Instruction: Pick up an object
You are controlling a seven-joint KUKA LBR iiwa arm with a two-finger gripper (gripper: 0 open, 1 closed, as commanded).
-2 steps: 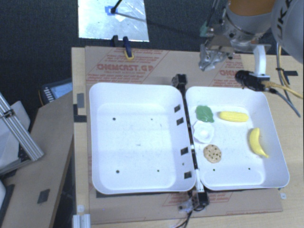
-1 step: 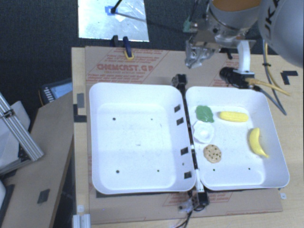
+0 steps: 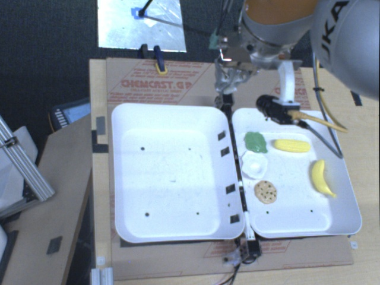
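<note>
Objects for picking all lie in your right bin: nearest you the round cookie with dark chips, just beyond it a white piece, then a green piece touching that white one. To their right you have a curved banana and, farther back, a yellow corn cob. Your left bin sits beside it, the two joined along a seam with dark clips. Both bins rest on a brown cardboard sheet printed in red letters, which lies on the pale table. At the far edge of the seam you see the gripper hanging above the bins' back rims, away from every object; whether its fingers are apart you cannot tell. Behind the table you have dark carpet and a shiny silver sheet on it.
</note>
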